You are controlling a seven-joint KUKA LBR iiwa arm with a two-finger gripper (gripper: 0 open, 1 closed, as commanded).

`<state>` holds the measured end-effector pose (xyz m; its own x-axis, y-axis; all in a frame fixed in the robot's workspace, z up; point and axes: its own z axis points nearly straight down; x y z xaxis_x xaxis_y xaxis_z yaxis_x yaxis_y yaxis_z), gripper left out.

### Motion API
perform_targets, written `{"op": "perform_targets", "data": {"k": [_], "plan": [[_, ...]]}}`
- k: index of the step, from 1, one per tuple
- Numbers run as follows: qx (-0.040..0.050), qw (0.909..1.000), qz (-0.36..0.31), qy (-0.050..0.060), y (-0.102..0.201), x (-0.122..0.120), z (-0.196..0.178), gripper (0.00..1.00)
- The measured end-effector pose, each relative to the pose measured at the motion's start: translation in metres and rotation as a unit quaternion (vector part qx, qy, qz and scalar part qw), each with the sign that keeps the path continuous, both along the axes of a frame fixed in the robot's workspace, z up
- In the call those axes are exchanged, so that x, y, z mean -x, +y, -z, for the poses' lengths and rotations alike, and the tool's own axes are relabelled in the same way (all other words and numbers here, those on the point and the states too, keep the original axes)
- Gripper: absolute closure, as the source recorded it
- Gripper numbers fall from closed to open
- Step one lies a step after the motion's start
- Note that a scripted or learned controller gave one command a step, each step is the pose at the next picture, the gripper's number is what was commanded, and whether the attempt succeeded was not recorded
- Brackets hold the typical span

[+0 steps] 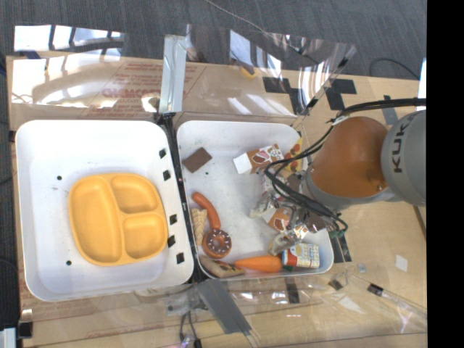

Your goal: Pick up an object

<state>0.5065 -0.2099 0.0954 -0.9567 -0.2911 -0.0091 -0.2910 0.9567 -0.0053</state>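
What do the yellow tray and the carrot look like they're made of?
Yellow tray: likely moulded plastic; even colour, rounded compartments, soft sheen. Carrot: probably toy plastic; uniform bright orange and smooth, though the view is too coarse to be sure.

Dark grey carpet floor [87, 2] beyond cardboard-topped bench [217, 85].

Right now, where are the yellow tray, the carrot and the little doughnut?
Yellow tray [116, 217]: camera view, on the ridge between its compartments.
Carrot [258, 264]: camera view, mid-length of its orange body.
Doughnut [217, 243]: camera view, on its frosted ring.
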Motion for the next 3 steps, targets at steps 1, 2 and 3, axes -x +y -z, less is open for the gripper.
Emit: {"op": "perform_targets", "data": {"k": [1, 2, 3], "plan": [[0.0009, 1.0000, -0.002, -0.003, 0.001, -0.003, -0.012, 1.00], [-0.0012, 0.9958, 0.091, 0.001, 0.002, -0.051, -0.058, 1.00], [-0.0024, 0.9823, 0.187, 0.003, 0.053, -0.065, -0.059, 1.00]]}}
